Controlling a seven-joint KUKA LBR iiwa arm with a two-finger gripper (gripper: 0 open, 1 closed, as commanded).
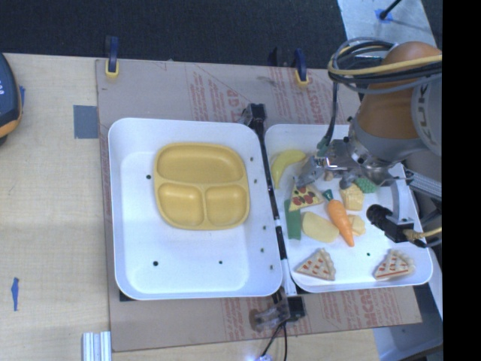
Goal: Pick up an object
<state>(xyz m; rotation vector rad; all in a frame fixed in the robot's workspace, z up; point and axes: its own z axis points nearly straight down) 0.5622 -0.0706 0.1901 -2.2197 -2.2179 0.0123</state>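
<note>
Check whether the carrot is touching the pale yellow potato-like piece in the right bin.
Touching. The camera view shows the carrot lying against the pale yellow piece, overlapping its right edge with no white bin floor between them.

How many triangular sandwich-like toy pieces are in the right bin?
2. One sandwich wedge lies near the right bin's front-left corner, the other sandwich wedge near its front-right corner. The arm may hide more.

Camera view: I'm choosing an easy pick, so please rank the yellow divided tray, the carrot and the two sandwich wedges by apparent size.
1. yellow divided tray, by far the largest
2. carrot
3. left sandwich wedge and right sandwich wedge: they look alike, and close to the carrot overall.
</note>
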